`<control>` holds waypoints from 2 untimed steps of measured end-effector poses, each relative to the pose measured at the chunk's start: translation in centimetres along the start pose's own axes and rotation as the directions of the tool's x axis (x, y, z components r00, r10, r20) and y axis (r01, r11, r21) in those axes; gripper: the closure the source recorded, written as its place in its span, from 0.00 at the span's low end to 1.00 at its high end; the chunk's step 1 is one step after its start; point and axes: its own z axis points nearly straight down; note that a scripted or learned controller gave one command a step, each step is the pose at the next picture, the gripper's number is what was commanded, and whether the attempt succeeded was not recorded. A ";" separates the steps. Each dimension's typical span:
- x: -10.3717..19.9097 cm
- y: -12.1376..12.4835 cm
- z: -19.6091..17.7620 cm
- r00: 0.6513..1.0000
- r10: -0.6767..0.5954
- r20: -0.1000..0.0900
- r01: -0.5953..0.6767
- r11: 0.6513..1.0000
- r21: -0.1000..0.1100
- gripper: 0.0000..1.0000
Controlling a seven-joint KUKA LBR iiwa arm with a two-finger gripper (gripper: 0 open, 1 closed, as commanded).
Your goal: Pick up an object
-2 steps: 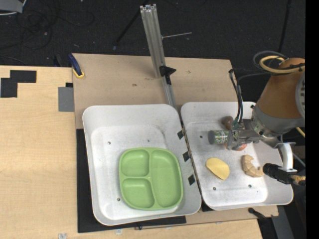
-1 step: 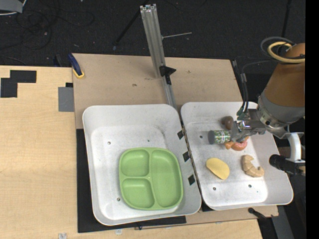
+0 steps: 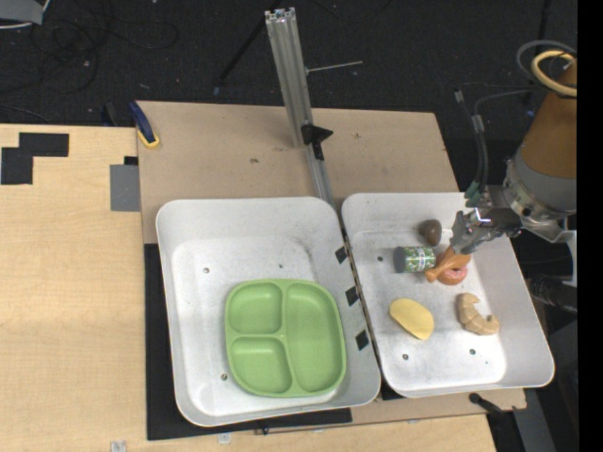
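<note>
In the right bin (image 3: pixel 490 370) lie a green can on its side (image 3: pixel 415 259), an orange-red toy (image 3: pixel 449 268), a small dark round thing (image 3: pixel 430 230), a yellow lemon-like piece (image 3: pixel 412 318) and a tan croissant-like piece (image 3: pixel 476 314). My gripper (image 3: pixel 466 235) hangs over the bin's upper right part, its tip just above the orange-red toy and to the right of the can. I see nothing between its fingers.
The left bin (image 3: pixel 188 243) holds a light green divided plate (image 3: pixel 284 338). An upright aluminium post (image 3: pixel 292 83) stands behind the bins. A brown board lies under both bins, with a wooden tabletop (image 3: pixel 66 290) to the left.
</note>
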 end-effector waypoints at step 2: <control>9.3 2.1 2.9 1.000 -0.003 -0.002 0.003 1.000 0.006 1.00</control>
